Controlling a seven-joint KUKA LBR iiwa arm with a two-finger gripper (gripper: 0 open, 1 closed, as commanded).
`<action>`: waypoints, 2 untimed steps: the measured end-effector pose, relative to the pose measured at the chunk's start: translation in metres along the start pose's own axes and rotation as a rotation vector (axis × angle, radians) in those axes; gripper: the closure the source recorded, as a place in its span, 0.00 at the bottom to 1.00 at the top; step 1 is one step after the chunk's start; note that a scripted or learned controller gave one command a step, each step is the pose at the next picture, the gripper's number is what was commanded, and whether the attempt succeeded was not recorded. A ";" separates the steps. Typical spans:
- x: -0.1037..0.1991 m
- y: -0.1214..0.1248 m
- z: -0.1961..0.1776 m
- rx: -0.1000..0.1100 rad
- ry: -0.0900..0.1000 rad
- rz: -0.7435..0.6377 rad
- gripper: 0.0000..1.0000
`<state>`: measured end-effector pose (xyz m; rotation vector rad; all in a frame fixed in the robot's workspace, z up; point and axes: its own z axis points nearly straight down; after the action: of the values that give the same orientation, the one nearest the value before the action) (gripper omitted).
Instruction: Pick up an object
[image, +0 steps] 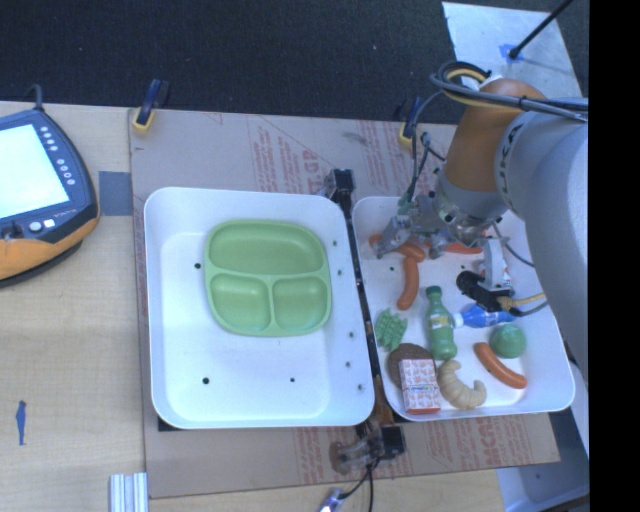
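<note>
My gripper (411, 243) hangs low over the far left part of the right bin (553, 398), its fingers spread open. The top end of an orange sausage (407, 284) lies right under it, between the fingers, resting on the bin floor. Nearer the front lie a green bottle (438, 324), a leafy green piece (390, 328), a brown round cookie (405, 355), a red and white carton (419, 386) and a croissant (463, 386). A green ball (508, 340) and a red sausage (499, 366) lie on the right side.
The left bin (175, 390) holds a green divided plate (268, 276). A small blue thing (476, 318) lies beside the bottle. An orange-rimmed tablet (35, 195) rests on the bench at far left. Clamps stand along the cardboard's far edge.
</note>
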<state>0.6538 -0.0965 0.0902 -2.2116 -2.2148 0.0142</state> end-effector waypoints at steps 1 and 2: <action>-0.002 0.000 0.000 0.000 0.001 0.000 0.00; -0.002 0.000 0.000 0.000 0.000 0.000 0.00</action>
<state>0.6539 -0.0983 0.0903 -2.2116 -2.2148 0.0137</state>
